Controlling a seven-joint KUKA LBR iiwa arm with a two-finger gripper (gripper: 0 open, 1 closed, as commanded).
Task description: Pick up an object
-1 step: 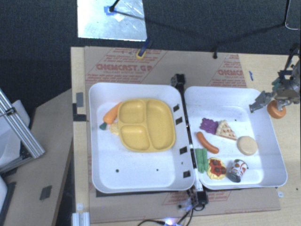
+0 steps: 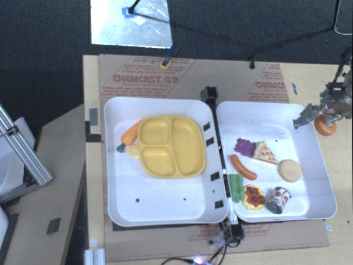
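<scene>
Several toy foods lie in the right bin [image 2: 265, 110]: purple grapes [image 2: 245, 146], a pizza slice [image 2: 266, 152], a red sausage [image 2: 243, 167], a pale round bun [image 2: 289, 170], a green vegetable [image 2: 236, 186], a small round pizza [image 2: 253, 197] and a can [image 2: 278, 199]. My gripper [image 2: 303, 120] hangs over the bin's far right part, above and to the right of the pizza slice and clear of all the items. The arm's orange band [image 2: 325, 127] sits just behind it.
The left bin [image 2: 118, 192] holds a yellow divided plate [image 2: 169, 146] with a carrot [image 2: 130, 132] and a small green piece [image 2: 120, 147] at its left side. Black clips [image 2: 218, 159] line the ridge between the bins. A shiny metal sheet [image 2: 131, 15] lies beyond the bench.
</scene>
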